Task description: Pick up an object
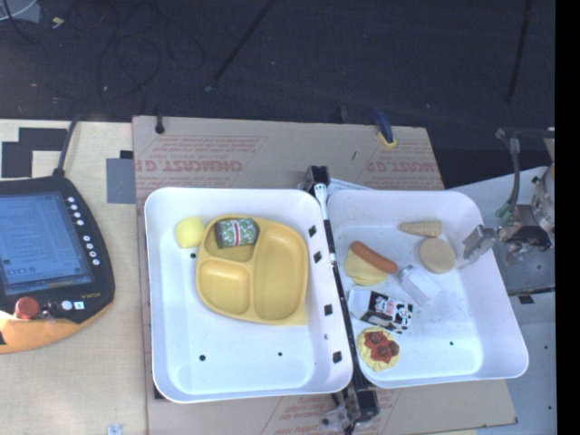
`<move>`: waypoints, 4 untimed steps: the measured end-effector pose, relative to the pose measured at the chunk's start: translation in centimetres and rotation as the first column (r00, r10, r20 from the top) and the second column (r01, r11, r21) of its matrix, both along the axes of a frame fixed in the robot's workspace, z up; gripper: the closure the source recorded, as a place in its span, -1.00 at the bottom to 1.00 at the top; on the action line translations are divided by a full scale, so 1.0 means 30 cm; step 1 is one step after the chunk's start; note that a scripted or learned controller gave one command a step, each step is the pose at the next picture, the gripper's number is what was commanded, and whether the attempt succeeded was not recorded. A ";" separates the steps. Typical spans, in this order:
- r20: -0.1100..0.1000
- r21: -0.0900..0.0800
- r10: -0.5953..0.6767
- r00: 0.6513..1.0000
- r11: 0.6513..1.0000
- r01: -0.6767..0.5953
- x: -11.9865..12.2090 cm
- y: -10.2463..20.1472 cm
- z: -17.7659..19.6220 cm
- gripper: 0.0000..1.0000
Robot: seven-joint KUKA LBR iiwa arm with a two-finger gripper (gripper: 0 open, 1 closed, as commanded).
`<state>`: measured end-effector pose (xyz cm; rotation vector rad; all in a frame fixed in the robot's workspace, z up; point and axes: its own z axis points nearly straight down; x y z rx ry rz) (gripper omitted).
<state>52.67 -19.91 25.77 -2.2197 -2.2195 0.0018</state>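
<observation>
Grey gripper (507, 234), mine, at three o'clock beside the right bin (494, 333); blurred, jaw state unreadable. Round beige piece (437, 256) lies nearest, hot dog (372, 258) beyond.

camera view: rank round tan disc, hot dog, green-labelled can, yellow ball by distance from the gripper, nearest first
Gripper is at the right bin's right edge.
1. Round tan disc: right bin, just left of the gripper.
2. Hot dog: right bin, left part.
3. Green-labelled can: left bin, in the yellow tray's top compartment.
4. Yellow ball: left bin, upper left, beside the tray.
</observation>
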 end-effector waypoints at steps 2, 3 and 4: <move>0.003 -0.002 -0.001 1.000 1.000 0.001 0.152 0.243 -0.519 -1.00; 0.006 0.000 -0.003 1.000 1.000 0.003 -0.016 0.243 -0.561 -1.00; 0.002 -0.001 0.002 1.000 1.000 -0.002 0.121 0.298 -0.563 -1.00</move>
